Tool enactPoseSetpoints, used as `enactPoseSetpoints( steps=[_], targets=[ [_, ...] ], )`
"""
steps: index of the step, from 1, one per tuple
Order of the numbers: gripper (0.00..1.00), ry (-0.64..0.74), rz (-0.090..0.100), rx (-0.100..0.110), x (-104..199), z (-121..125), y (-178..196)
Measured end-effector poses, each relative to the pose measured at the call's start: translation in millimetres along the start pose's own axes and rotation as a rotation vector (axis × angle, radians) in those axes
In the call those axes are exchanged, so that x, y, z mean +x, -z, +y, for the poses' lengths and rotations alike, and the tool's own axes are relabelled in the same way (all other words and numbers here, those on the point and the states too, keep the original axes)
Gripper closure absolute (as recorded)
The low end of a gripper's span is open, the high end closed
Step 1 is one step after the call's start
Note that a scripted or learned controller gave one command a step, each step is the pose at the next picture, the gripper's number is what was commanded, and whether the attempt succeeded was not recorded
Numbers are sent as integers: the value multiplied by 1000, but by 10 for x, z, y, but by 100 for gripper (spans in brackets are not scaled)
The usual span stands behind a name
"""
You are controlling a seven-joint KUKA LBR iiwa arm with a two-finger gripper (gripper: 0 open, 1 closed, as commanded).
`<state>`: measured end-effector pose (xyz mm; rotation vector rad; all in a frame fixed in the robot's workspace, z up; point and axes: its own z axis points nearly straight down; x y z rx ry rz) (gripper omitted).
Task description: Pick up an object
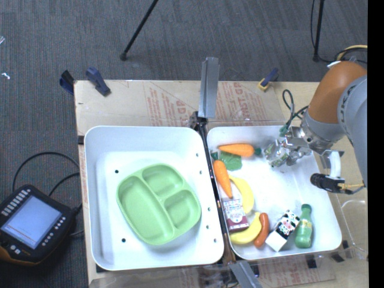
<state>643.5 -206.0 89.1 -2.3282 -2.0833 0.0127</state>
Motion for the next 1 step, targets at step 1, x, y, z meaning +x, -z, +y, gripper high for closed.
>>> enactPoseSetpoints(
  steps=[1],
  targets=[
    [100,17,-4,-10,254,-161,1140]
  ],
)
